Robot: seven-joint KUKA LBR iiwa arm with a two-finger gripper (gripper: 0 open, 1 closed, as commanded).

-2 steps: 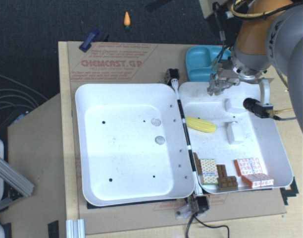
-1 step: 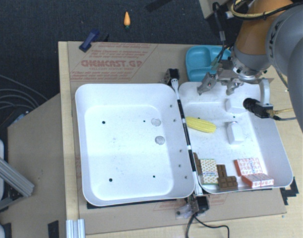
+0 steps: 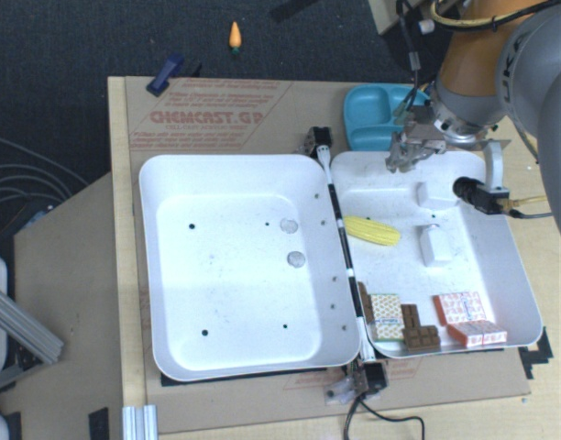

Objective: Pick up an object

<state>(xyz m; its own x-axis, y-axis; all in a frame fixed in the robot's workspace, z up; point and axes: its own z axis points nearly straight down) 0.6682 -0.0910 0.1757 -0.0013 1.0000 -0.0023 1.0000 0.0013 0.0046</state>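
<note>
The gripper (image 3: 401, 160) is seen over the right bin (image 3: 500, 273)'s far edge; jaw state cannot be told. The corn cob (image 3: 372, 231), seemingly plastic, lies apart, nearer the camera.

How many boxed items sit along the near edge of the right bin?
3: a pale patterned box nearest the divider, a brown chocolate block beside it, and a red-and-white box toward the right. None looks hidden.

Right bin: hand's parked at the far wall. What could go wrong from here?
1. The hand sits at the right bin's far rim, away from every item; closing here would likely grab nothing.
2. The teal tray lies just behind that rim, so a careless descent might clip the rim or the tray.
3. The white blocks barely stand out against the bin floor and may be missed; the corn cob looks easier.
</note>
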